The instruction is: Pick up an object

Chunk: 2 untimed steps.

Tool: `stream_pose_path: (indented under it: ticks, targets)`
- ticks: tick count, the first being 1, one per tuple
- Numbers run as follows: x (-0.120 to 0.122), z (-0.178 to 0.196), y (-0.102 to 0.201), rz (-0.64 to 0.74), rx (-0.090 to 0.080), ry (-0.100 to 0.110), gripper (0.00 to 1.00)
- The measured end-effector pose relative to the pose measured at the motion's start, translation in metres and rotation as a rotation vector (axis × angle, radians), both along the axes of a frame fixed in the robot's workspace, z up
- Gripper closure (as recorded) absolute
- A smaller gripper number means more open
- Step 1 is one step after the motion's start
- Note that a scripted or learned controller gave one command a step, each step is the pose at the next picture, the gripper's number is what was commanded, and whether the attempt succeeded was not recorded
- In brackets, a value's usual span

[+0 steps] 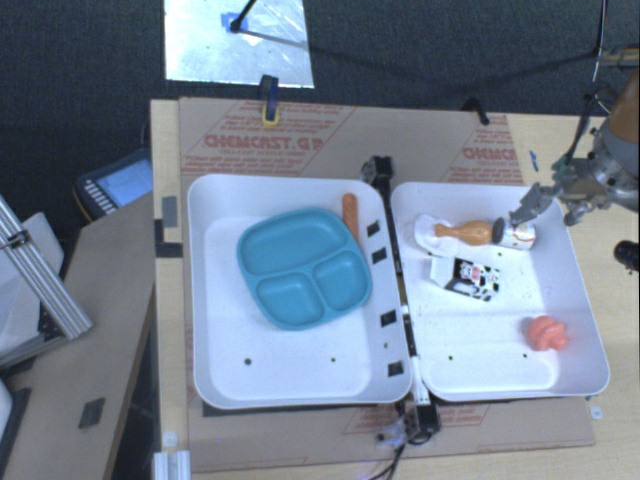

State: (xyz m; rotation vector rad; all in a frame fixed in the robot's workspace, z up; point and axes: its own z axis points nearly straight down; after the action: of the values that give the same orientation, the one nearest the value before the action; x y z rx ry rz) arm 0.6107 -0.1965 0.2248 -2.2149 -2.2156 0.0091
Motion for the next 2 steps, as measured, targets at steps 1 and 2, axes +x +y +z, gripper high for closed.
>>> stream_pose_path:
  ticks: [1,2]
  targets:
    - [0.003,0.007,0.001,0.003,-0.003,-0.012,0.0]
    - [0.006,-0.046,-0.009,0.001,-0.002,-0.009,0.0]
